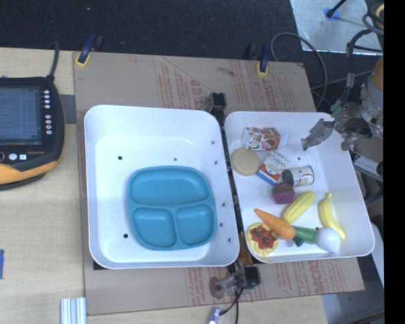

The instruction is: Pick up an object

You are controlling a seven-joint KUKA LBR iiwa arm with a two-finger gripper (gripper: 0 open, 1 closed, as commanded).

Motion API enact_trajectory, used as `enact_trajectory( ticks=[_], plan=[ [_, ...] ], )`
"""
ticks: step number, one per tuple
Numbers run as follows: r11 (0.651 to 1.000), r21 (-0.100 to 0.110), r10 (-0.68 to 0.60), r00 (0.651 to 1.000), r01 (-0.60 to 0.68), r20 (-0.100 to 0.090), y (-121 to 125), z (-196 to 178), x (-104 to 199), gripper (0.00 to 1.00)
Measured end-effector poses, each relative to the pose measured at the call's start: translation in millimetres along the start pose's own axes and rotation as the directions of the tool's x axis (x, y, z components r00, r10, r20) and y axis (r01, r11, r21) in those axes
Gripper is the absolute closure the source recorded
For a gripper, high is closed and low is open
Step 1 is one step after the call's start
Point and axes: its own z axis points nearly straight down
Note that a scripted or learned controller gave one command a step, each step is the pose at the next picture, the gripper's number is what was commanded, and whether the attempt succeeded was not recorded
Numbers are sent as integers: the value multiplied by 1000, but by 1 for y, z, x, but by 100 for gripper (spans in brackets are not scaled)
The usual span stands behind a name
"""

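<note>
Two shallow white bins sit side by side on a brown board on the table. The left bin holds a blue divided tray, lying flat toward the near half of the bin.

The right bin holds a cluster of small toy foods. Toward the far side lies a small printed carton, with a round tan disc just beside it on the near left. Near the middle are a flat blue-and-white packet and a small can lying on its side, with a dark purple piece just nearer. Closer to the near wall lie a corn cob, a banana, an orange carrot, a pizza slice, and a white ball touching a green piece.

The tool hangs over the far right part of the right bin, reaching in from the right; nothing shows between its fingers, and whether they are open or closed cannot be told. The carton lies to its left, apart from it; the can lies nearer the camera, close below it in the view
</note>
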Motion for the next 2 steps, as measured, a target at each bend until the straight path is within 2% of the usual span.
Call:
enact_trajectory(
  ticks=[1,2],
  plan=[
    [1000,2,-2,1000,2,0,-21,94,37,0],
    [1000,1,-1,1000,1,-1,-77,156,49,0]
  ],
)
